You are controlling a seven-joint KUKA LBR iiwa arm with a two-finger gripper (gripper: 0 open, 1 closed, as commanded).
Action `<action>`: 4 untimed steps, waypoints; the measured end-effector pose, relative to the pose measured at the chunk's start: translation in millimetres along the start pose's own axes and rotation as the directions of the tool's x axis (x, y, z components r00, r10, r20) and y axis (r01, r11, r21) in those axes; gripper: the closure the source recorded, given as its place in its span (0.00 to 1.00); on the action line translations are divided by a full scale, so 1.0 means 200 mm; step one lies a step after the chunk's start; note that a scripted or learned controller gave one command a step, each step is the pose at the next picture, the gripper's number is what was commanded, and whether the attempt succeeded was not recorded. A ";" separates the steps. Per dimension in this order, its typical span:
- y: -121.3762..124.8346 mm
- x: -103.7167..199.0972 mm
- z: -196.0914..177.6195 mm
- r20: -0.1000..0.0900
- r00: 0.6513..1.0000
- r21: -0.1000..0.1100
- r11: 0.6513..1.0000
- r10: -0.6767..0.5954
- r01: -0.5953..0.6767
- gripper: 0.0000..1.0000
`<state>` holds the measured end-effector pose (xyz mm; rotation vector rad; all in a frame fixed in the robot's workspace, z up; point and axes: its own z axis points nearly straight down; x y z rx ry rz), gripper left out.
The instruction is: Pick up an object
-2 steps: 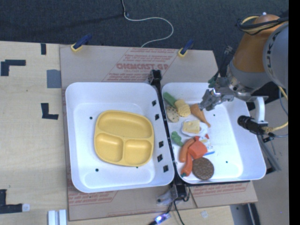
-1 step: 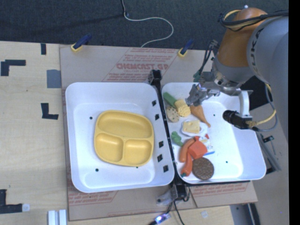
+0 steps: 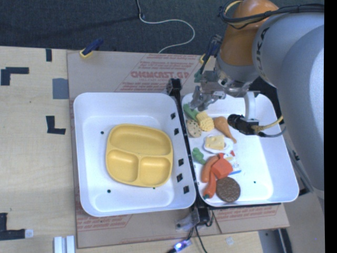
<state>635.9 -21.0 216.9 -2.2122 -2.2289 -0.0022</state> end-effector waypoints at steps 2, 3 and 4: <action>0.03 -0.01 0.02 0.003 1.000 0.003 1.000 0.006 -0.006 1.00; 0.05 0.00 0.01 0.003 1.000 0.001 1.000 0.006 -0.006 1.00; 0.00 -0.06 -0.03 0.003 1.000 0.002 1.000 0.008 -0.008 1.00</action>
